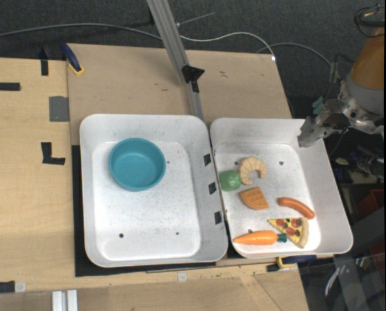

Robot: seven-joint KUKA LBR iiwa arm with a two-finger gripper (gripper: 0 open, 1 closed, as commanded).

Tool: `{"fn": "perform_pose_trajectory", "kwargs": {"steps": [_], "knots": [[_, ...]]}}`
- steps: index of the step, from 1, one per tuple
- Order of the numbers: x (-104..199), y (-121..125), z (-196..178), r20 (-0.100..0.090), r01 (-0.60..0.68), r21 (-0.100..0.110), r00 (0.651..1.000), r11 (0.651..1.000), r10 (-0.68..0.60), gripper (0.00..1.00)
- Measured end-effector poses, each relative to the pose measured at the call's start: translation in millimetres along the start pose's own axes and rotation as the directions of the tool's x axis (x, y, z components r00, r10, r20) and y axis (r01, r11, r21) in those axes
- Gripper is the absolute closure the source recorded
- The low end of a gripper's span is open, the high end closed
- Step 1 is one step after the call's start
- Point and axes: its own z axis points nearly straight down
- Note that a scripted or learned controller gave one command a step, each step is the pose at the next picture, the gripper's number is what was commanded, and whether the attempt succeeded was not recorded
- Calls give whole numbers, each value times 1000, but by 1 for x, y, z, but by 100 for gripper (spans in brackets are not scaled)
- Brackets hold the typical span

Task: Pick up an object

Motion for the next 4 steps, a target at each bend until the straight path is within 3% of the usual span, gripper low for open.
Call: {"fn": "perform_pose_trajectory", "kwargs": {"steps": [2,4], "knots": [[115,0,-2,-4,5,7,1000,1000,-5,100],[232,17,15,-3,5,7,1000,1000,-5,100]]}}
